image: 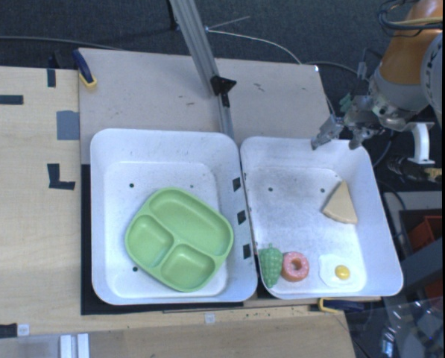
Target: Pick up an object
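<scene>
camera view | gripper (335,138) spread, empty, over right bin (371,171) rim | tan wedge (341,203) inside

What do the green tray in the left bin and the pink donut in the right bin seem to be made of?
The green tray looks like moulded plastic with a smooth, matte finish: one even light green and softly rounded compartment walls. The pink donut is probably a plastic or rubber toy food: flat pink with a clean hole. It is too small to tell whether it is hard or soft.

Reaching in from the right: grey arm (410,66), orange-banded, two-finger gripper (334,139) angled down-left, fingers spread, holding nothing.
</scene>
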{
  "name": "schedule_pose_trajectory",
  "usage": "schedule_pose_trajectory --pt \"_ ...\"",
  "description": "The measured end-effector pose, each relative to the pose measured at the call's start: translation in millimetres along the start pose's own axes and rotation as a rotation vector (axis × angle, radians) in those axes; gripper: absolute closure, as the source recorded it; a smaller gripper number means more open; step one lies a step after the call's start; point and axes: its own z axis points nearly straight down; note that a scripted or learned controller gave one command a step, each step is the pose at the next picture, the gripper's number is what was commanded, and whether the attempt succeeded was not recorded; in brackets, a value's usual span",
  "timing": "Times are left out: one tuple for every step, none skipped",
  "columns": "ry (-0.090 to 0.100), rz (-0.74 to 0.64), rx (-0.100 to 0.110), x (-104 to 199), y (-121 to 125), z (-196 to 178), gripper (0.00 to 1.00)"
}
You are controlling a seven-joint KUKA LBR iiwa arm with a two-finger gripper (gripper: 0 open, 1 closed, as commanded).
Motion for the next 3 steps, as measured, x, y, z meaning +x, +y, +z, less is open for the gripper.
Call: schedule_pose_trajectory --pt "0.0 0.0 0.0 0 0 0 0.0" --pt "0.001 0.001 0.007 -1 -6 64 0.0" --pt "0.0 0.001 0.005 1 -8 108 0.0"
